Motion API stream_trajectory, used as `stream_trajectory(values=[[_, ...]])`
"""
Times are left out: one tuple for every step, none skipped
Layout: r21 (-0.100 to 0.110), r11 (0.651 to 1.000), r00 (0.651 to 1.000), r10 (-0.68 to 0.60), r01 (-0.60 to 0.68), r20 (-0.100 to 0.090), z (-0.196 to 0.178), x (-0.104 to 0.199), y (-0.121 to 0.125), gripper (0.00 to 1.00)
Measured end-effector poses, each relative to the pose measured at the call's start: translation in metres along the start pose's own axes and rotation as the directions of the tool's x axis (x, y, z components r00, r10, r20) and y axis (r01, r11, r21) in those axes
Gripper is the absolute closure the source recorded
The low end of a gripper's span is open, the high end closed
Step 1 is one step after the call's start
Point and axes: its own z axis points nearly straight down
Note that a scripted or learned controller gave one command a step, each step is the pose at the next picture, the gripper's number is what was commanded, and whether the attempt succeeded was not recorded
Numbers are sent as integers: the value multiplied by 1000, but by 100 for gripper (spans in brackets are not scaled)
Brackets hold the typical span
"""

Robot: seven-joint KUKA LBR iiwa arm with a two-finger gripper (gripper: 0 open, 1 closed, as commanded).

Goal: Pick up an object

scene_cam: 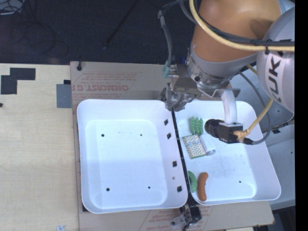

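Observation:
The right bin (pixel 260 177) holds several small objects. A green ridged piece (pixel 195 125) lies near its upper left, and a checkered flat packet (pixel 194 146) sits just below it. At the front left lie a green pod-like item (pixel 192 181) and an orange sausage-shaped item (pixel 202 186), side by side. My gripper (pixel 177 99) hangs over the back end of the divider between the two bins, up and left of the green ridged piece. Nothing shows in its grasp.
The left bin (pixel 86 177) lies beside the right one on a cardboard sheet (pixel 120 81). A black cylinder with a yellow cable (pixel 220 129) and a white bracket (pixel 230 107) hang from the arm over the right bin. The big orange-banded wrist (pixel 231 28) looms above the bin's back.

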Motion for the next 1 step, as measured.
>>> stream_trajectory(values=[[6, 1000, 1000, -3, 3, -1, -66, 68, -48, 100]])
